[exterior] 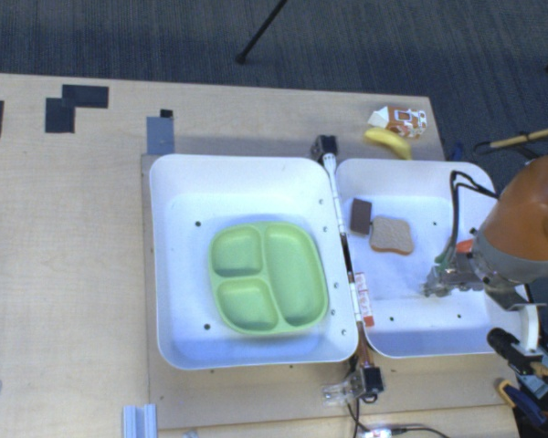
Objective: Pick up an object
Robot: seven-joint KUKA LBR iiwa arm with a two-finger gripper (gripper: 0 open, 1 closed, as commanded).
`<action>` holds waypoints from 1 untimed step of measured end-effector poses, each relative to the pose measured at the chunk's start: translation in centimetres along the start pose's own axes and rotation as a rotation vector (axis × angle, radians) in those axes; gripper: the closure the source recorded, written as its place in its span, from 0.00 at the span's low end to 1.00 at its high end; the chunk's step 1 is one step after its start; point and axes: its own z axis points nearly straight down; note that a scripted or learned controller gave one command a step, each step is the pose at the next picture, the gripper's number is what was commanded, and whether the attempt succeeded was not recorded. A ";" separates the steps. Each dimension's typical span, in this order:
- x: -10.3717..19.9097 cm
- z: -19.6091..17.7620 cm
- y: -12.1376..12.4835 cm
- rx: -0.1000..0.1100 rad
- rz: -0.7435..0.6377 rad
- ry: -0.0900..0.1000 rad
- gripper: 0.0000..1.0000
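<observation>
- A brown bread-shaped toy slice (392, 235) lay in the right bin (411, 336), just beside a small dark block (361, 214).
- The claw (440, 281) hung low nearby; its grip state could not be told.
- A green divided plate (268, 277) sat in the left bin (178, 245).

Two shallow white bins sit side by side on one wooden tabletop (64, 272): the left bin (178, 190) and the right bin (420, 182). The left bin carries one green tray (268, 277) divided into three compartments. The right bin contains two items, one slice of toy bread (392, 235) and one small dark block (361, 214). Beyond the bins, one yellow toy banana (387, 140) lies next to one small packet (405, 119). One robot arm (530, 231) reaches over the right bin, with one end effector (441, 281).
</observation>
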 end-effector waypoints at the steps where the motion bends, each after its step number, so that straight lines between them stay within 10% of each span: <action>1: 13.7 -8.7 -0.4 0.009 -0.003 0.004 1.00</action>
